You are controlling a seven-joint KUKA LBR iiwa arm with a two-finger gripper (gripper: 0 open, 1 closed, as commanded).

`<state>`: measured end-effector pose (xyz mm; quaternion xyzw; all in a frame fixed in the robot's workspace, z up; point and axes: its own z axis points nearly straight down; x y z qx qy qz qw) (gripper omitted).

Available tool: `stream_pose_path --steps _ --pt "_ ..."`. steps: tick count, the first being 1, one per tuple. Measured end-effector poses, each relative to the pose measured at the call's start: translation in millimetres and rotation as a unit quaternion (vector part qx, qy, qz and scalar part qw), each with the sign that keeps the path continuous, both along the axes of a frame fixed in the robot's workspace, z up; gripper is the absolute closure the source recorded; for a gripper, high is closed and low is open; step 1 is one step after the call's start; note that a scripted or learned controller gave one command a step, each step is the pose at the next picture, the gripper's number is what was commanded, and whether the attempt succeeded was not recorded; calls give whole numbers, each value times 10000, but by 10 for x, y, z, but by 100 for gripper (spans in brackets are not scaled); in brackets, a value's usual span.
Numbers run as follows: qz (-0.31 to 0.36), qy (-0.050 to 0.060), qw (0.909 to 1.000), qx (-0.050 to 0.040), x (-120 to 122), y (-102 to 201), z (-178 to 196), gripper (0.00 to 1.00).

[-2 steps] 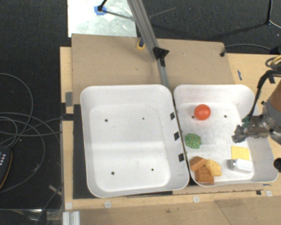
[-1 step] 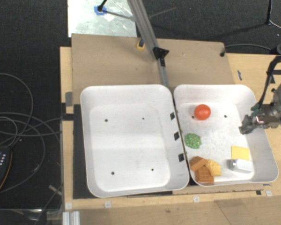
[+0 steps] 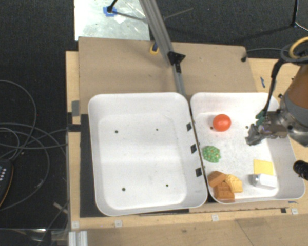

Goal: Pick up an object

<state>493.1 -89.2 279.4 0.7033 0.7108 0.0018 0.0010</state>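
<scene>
The right bin (image 3: 231, 102) holds several objects. A red ball (image 3: 222, 122) lies near its middle back. A green bumpy disc (image 3: 211, 154) rests by the left wall. An orange-brown waffle-like piece (image 3: 225, 184) sits at the front. A yellow block (image 3: 263, 166) and a small silver-white object (image 3: 261, 180) lie at the front right. My gripper (image 3: 253, 137) hangs over the right part of this bin, right of the red ball and above the yellow block, with nothing visibly held.
The left bin (image 3: 138, 152) stands beside the right one, with black clips (image 3: 193, 148) along the shared wall. A grey camera pole (image 3: 159, 24) slants across the bench's back. Cables trail on the floor at left.
</scene>
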Motion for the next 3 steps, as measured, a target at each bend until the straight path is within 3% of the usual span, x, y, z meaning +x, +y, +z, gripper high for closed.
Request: stream_pose_path --steps 3 --pt "6 13 10000 9 -54 1560 -182 100"
